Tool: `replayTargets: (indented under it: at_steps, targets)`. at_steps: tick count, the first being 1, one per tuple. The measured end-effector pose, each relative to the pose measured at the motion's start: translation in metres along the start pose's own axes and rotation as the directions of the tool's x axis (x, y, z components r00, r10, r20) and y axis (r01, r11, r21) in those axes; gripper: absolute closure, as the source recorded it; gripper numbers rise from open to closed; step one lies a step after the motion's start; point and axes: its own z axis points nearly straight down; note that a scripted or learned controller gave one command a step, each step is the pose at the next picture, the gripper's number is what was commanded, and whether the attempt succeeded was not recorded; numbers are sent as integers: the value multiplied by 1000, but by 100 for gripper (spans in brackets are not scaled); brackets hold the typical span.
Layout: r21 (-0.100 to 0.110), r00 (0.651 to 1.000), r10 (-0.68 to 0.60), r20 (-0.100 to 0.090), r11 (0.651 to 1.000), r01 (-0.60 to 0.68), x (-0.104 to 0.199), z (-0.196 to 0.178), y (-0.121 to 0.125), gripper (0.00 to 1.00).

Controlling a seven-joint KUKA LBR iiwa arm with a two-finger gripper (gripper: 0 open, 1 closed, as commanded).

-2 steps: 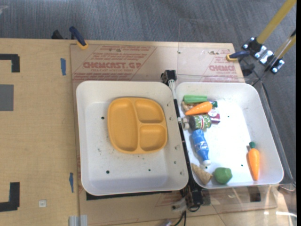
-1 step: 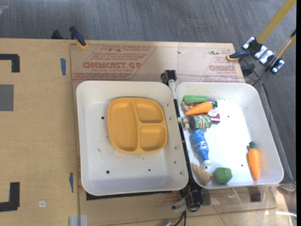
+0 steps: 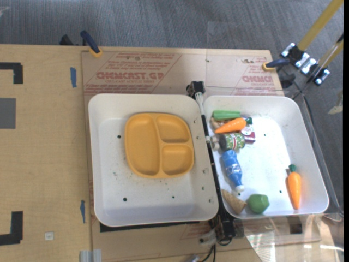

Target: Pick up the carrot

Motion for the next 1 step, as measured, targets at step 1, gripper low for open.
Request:
replayTargets:
  at_steps: [1]
  targets:
    - [-2, 911, -413, 0, 911, 413, -20, 34, 14, 0]
